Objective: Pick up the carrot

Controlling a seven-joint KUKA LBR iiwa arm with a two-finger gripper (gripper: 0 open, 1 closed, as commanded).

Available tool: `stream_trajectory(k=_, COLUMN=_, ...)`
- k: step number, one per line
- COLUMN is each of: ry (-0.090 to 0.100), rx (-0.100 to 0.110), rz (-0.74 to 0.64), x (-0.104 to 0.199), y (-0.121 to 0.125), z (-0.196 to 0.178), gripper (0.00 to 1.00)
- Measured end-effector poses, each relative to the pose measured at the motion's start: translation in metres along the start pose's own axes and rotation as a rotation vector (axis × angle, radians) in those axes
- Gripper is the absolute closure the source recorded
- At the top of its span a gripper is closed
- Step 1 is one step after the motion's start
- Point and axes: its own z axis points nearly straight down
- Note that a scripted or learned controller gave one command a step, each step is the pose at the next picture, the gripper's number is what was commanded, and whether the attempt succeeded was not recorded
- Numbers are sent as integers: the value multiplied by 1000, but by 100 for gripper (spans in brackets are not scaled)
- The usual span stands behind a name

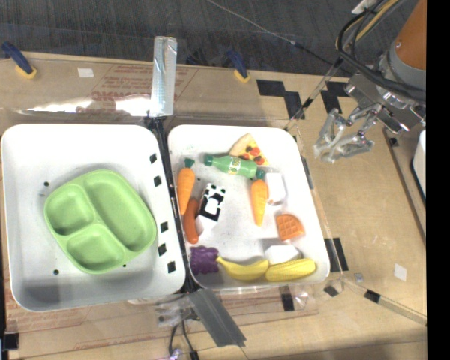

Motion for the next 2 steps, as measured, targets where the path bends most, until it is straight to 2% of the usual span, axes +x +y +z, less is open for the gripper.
stream_trajectory(k=1, ry=2, rx=-6, rz=-345, x=53, y=46, z=58, gripper=100)
stream_trajectory(k=2, ry=0, rx=-2, rz=-729, x=56, y=49, z=51, gripper=100)
